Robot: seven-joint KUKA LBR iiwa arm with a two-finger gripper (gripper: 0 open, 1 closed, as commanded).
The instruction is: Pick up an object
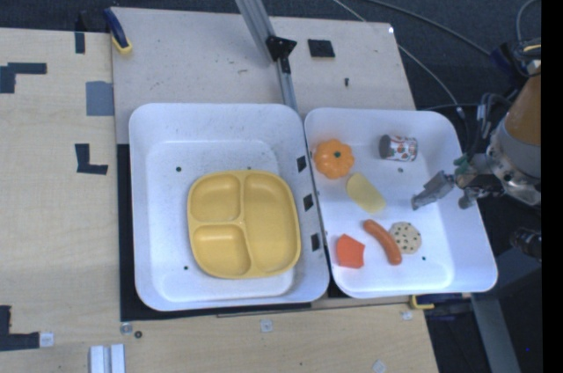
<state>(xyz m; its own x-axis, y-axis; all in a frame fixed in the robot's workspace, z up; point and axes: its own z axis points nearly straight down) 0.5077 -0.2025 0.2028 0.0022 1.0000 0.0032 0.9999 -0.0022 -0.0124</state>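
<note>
The gripper (437,189) hangs over the right bin (471,270), near its right wall — fingers parted, nothing between them. Closest pick candidates: sausage (383,240) and speckled cookie (405,237), touching, just left and nearer. Both look like light, rigid toy plastic (smooth, prob. slippery). Sausage: grasp across its narrow mid-section. The round pumpkin (334,158) would likely roll; the pale wedge (366,193) and small can (398,148) lie farther back.
</note>
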